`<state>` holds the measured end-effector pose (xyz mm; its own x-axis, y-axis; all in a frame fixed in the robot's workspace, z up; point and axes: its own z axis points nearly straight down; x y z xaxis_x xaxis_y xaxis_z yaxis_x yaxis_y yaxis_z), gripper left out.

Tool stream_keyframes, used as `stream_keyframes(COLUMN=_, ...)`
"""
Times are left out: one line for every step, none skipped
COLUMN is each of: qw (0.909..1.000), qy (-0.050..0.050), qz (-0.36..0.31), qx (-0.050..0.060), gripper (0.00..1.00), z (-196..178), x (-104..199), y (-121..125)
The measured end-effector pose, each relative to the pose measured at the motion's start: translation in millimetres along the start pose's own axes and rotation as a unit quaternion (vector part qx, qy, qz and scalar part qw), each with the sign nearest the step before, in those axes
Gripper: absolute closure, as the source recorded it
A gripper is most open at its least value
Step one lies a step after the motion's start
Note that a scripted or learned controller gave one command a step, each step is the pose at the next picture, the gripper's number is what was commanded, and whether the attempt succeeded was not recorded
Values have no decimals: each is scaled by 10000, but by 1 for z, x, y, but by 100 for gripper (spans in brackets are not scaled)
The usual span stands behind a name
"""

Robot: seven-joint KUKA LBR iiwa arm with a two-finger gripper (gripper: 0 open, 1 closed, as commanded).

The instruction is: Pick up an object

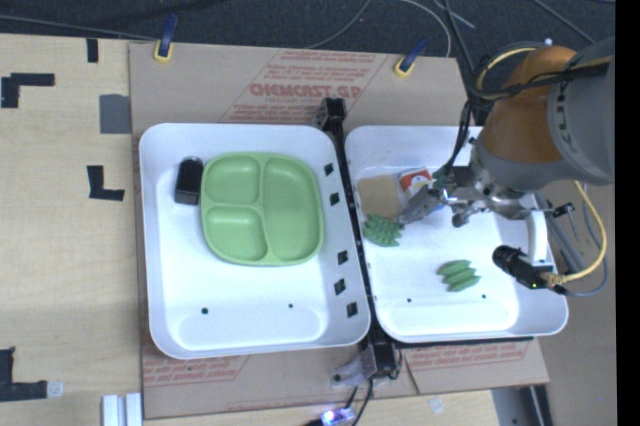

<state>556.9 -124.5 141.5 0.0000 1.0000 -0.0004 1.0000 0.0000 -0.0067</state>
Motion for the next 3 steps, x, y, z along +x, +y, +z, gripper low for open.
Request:
stream_keyframes(qw=10000, qy=4, qz=4, qx=-33, gripper=0, z=52, x=1, y=1)
stream_keyframes(qw=10000, qy=21, qz=-19, qx=-46, gripper=100, z=37, x=3, y=3)
stream_keyframes(qw=10000, qy=-1, qz=-10, qx=-58, gripper=100, z=-26, x=6, y=6)
